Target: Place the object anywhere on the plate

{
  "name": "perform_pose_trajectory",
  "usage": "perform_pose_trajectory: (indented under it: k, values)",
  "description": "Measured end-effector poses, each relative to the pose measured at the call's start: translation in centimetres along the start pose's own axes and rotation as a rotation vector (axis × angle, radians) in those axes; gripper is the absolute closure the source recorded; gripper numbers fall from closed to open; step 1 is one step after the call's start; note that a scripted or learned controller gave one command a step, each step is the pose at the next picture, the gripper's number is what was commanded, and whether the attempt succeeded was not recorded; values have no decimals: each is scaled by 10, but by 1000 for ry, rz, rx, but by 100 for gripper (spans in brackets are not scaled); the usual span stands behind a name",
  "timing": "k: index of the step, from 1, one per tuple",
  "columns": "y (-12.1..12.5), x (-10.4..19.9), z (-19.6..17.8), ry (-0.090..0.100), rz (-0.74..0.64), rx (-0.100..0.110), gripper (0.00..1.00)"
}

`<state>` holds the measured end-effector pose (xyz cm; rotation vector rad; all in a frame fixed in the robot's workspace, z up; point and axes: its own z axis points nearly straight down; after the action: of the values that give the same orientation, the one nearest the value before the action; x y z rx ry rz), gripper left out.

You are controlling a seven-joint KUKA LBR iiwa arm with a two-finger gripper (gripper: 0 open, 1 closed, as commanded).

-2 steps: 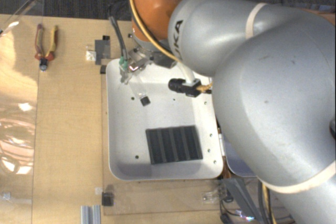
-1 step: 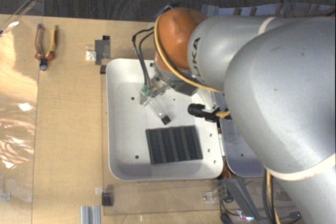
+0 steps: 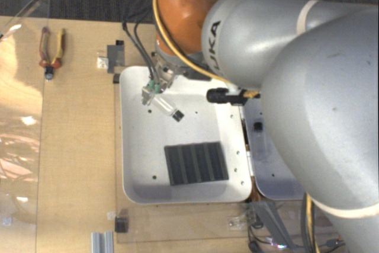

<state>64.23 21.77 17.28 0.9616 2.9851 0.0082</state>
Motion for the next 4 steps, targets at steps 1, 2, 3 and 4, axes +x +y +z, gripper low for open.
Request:
perform_pose_trajectory:
  k: [1, 2, 3, 4]
  values:
    - [17, -2, 76, 0, 368, 1, 100]
    - [25, -16, 4, -1, 254, 0, 100]
    - [27, -16, -8, -5, 250, -5, 100]
    - [28, -16, -20, -9, 246, -11, 100]
